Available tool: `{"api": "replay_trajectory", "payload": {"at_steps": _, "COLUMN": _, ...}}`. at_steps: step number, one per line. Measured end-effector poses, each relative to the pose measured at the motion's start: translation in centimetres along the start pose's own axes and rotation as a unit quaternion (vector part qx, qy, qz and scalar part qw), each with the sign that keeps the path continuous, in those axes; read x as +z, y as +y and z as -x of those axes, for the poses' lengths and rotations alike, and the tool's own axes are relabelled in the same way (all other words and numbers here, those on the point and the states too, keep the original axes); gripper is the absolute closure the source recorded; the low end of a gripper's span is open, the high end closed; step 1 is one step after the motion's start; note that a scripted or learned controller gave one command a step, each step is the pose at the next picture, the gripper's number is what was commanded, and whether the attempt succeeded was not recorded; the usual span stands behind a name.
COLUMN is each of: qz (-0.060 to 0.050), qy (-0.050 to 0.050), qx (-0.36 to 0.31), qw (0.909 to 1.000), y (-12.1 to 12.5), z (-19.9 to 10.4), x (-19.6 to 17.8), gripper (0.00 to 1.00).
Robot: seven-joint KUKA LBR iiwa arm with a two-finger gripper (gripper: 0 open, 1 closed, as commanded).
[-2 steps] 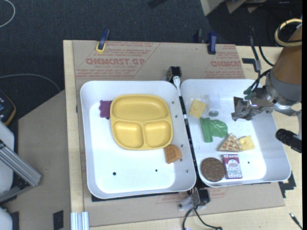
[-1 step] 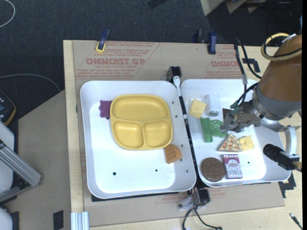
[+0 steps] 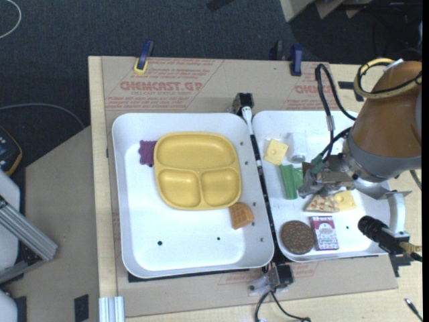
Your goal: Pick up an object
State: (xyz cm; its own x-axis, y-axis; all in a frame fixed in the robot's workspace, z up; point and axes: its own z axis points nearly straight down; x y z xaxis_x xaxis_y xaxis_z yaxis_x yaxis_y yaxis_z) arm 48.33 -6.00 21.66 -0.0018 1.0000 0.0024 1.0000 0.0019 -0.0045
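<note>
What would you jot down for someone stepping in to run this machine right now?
Gripper: low in the right bin, over the pizza slice, beside the green block. I cannot tell whether it has hold of anything.
Right bin also holds a cheese wedge, a brown cookie and a small red box.
Left bin: yellow divided plate, a purple piece at its left edge, a brown pastry by its lower right corner.
Done: nothing visibly lifted.
Left: grasp one item and raise it.
</note>
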Motion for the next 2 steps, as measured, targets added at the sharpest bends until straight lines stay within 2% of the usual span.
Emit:
{"api": "replay_trajectory", "payload": {"at_steps": 1, "qz": 0.004, "qy": -0.002, "qx": 0.001, "qw": 1.0, "y": -0.1, "z": 0.5, "x": -1.6, "gripper": 1.0}}
{"api": "replay_trajectory", "payload": {"at_steps": 2, "qz": 0.0, "qy": -0.001, "qx": 0.001, "qw": 1.0, "y": -0.3, "z": 0.6, "x": -0.1, "gripper": 1.0}}
